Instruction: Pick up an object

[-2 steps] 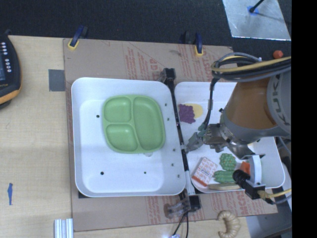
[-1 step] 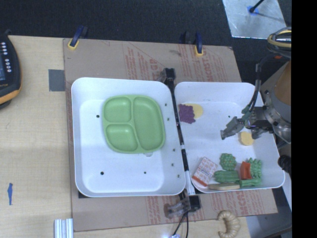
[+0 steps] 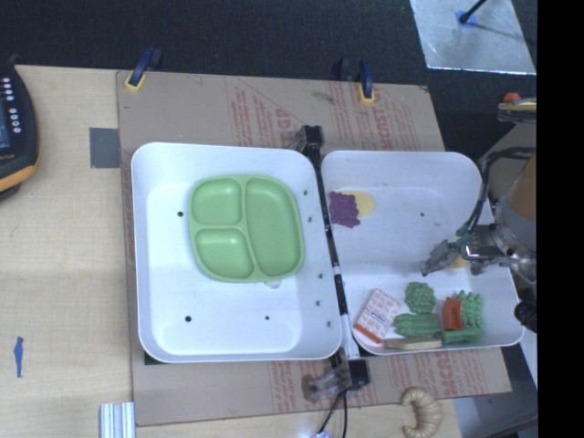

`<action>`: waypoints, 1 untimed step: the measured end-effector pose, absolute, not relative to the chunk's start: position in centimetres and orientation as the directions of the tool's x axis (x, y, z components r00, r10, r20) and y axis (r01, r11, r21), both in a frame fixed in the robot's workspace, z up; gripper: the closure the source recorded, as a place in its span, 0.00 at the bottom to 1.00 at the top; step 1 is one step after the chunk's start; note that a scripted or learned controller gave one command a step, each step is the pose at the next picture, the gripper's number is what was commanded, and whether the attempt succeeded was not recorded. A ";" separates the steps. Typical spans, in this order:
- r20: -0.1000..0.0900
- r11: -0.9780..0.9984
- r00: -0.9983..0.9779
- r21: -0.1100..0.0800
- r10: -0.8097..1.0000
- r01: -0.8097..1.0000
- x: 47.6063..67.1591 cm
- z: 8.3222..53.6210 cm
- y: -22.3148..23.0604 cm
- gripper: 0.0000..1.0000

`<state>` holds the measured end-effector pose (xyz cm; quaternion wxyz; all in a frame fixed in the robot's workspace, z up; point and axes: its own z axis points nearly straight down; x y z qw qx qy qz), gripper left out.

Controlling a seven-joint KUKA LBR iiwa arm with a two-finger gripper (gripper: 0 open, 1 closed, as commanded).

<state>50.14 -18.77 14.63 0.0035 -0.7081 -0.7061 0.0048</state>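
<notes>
In the right bin (image 3: 401, 167), a purple grape bunch (image 3: 344, 209) lies beside a yellow piece (image 3: 364, 203) near the left wall. At the bin's front sit a white and red packet (image 3: 375, 315), a green broccoli (image 3: 419, 295), a green pickle (image 3: 416, 324), a red piece (image 3: 452, 313) and a green ridged piece (image 3: 471, 307). My gripper (image 3: 440, 257) reaches in from the right and hangs over bare bin floor, just above and behind the broccoli. Nothing is seen held in it.
The left bin (image 3: 155, 245) holds a green divided plate (image 3: 246, 227). Blue and yellow clamps (image 3: 365, 85) pin the cardboard at the back. A control pendant (image 3: 14, 126) lies at far left. A beige curled object (image 3: 422, 411) rests in front of the right bin.
</notes>
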 end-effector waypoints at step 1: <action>0.004 0.006 -0.006 -0.009 1.000 1.000 47.6 8.8 -13.9 0.00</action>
